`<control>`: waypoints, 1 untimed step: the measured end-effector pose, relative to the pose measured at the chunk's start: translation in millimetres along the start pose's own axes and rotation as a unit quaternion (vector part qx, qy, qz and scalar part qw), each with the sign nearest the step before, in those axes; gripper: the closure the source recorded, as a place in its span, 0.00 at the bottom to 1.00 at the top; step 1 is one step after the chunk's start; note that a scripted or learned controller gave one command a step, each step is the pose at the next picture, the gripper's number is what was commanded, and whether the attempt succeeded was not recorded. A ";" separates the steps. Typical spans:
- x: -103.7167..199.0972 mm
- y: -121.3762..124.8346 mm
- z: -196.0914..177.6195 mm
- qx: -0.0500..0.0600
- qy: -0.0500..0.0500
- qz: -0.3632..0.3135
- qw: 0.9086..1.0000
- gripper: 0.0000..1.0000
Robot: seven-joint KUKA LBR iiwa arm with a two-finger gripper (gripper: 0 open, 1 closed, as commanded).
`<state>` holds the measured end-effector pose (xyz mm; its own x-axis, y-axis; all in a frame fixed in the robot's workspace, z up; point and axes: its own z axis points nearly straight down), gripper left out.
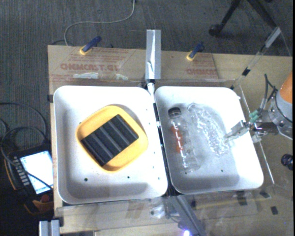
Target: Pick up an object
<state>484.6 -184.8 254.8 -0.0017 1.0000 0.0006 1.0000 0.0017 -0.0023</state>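
Hovering at the right bin's [246,178] right rim, hand [236,131] beside crumpled clear plastic [209,127]; finger state impossible to tell. Best bet: centring over the clear bottle [179,139] alongside, closing across its narrow width, then lifting straight.

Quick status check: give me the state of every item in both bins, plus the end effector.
Yellow tray: lying flat in the left bin, dark ribbed side up, untouched.
Bottle: clear, on its side in the right bin, dark cap toward the far wall.
Plastic wrap: crumpled, beside the bottle.
End effector: over the right bin's right edge, next to the wrap.
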 end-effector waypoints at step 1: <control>35.9 71.5 56.8 0.000 0.000 0.001 1.000 0.00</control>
<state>555.9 -148.8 197.9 -0.0006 1.0000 -0.0002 1.0000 0.0006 -0.0019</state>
